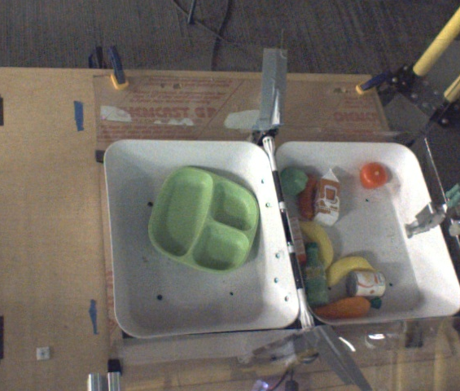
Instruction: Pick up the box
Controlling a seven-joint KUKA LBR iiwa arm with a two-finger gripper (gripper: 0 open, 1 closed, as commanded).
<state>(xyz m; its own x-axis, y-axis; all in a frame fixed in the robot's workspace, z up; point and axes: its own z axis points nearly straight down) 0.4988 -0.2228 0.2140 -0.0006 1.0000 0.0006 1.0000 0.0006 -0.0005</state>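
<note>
White plastic, two shallow bins side by side on the table [34, 218]: the left bin [132, 300] holds a green divided tray [205, 218], the right bin [409, 259] a scatter of toy food. The box [327, 196], a small white carton with red-brown markings, lies in the right bin near the dividing wall, touching a reddish piece on its left and just above a yellow banana [317, 239]. A second banana [348, 267], a small can [366, 283], a carrot [343, 307] and an orange ball [374, 174] lie around it.

Metal gripper [427, 221] parts hang over that bin's right edge, well apart from the box; whether the jaws are released or clenched I cannot tell. To my eye the pick is still at the approach step. Next it needs to travel left over the box and descend cleanly, avoiding the neighbours crowding it.
</note>
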